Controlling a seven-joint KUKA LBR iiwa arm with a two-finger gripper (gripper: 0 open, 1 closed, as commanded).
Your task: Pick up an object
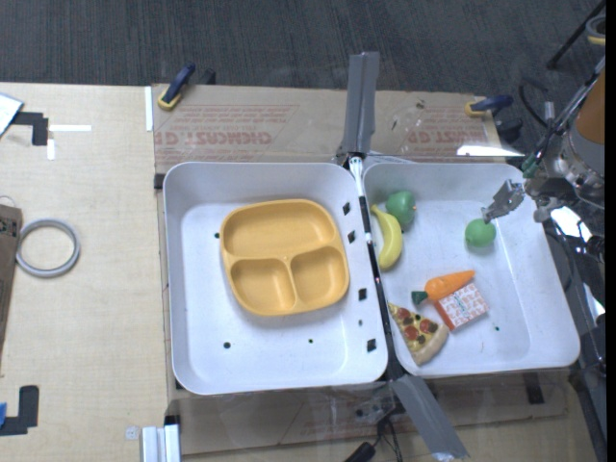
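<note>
From the camera above, the two white bins sit side by side in the middle of the frame. The left bin (192, 354) carries a yellow divided plate (285, 255), lying flat near its centre. The right bin (539, 335) holds the loose objects: a banana (388, 237) against the divider, its long axis running roughly up and down the frame; a green pepper (400, 206) just above it; a green ball (480, 234) toward the upper right of the bin; an orange carrot (450, 284) lying nearly left to right, touching a small red box (465, 307) below it; and a pizza slice (419, 332) at the bin's lower left.

The gripper (507, 200) comes in from the right edge of the frame and hangs over the upper right part of the right bin. Its state cannot be made out here, and nothing is seen held in it.

The green ball lies just down and to the left of the gripper in the frame, the nearest object by far, and being round it has no axis to line up with. The carrot and box lie further down-left, well apart from the gripper. Judging by this, the ball looks the likely target, calling for a short shift down-left and a descent.

Left of the bins, on the surface (87, 354), lies a roll of tape (44, 247).
</note>
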